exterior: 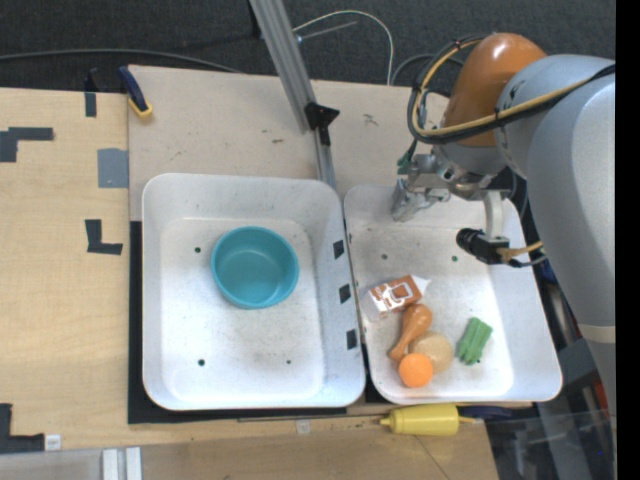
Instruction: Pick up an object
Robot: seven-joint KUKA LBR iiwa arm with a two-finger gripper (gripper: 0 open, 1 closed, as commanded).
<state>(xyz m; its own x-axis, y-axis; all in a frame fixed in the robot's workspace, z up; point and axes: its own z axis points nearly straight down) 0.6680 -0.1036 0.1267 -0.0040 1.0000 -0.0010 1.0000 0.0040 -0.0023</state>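
In the right bin point(520, 368), near its front, sit five small things close together: one orange ball point(415, 370), one tan drumstick point(411, 328), one pale round piece point(436, 349), one green block point(474, 340) and one small packet point(394, 293). My pincer point(410, 200) hangs over that bin's back edge, holding nothing; I cannot tell its state. One blue bowl point(255, 266) sits in the left bin point(165, 298). One yellow bottle point(425, 420) lies on the bench by the right bin's front edge.
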